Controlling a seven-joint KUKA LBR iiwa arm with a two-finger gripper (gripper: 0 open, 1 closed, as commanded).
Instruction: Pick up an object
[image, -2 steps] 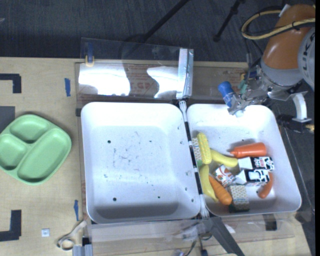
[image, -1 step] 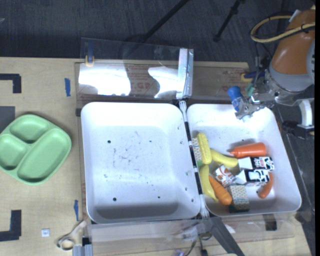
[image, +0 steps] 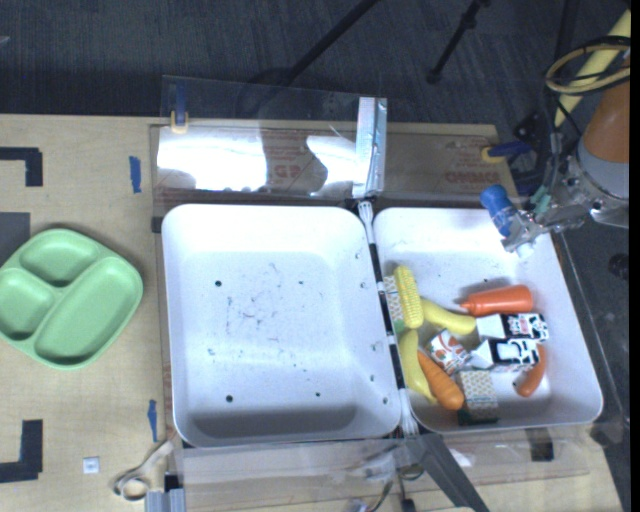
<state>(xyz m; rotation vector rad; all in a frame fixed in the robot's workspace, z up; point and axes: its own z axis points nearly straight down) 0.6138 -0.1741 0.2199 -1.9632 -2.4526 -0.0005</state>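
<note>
Toys (image: 470, 340) in right bin (image: 570, 300), wooden bench (image: 80, 420), dark floor (image: 200, 40)

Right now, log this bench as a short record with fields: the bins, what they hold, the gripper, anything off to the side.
left bin: shallow white bin, speckled floor
right bin: shallow white bin holding toy food, bunched in its near half
contents: yellow corn cob, yellow banana, orange-red carrot, orange carrot, small printed boxes
gripper: two-finger gripper above the right bin's far right corner, away from the pile
side item: green divided plate on the bench left of the bins
</note>
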